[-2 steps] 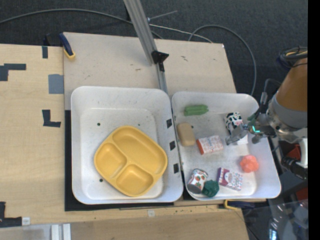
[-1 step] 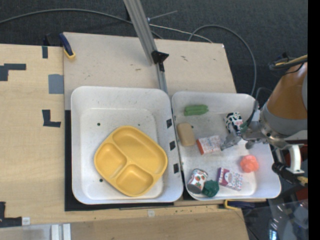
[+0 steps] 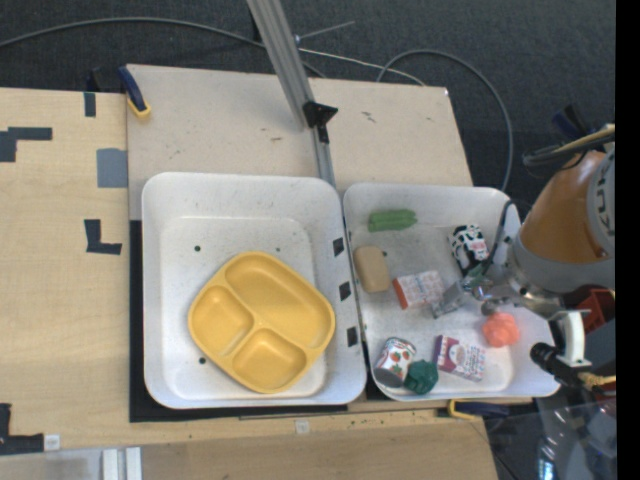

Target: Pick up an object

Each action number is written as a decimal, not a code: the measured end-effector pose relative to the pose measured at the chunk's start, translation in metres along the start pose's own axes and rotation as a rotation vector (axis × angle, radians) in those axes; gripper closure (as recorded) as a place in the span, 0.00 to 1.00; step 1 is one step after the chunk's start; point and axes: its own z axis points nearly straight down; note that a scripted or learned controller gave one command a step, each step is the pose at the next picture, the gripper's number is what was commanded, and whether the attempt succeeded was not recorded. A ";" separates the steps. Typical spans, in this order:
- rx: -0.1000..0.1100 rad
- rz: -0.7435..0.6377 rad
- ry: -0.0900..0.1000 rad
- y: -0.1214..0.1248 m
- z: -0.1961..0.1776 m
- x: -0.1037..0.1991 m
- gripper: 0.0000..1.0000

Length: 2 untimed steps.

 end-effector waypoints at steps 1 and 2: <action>-0.006 -0.001 -0.002 0.000 0.018 0.000 0.00; -0.006 -0.003 -0.001 0.000 0.008 0.001 1.00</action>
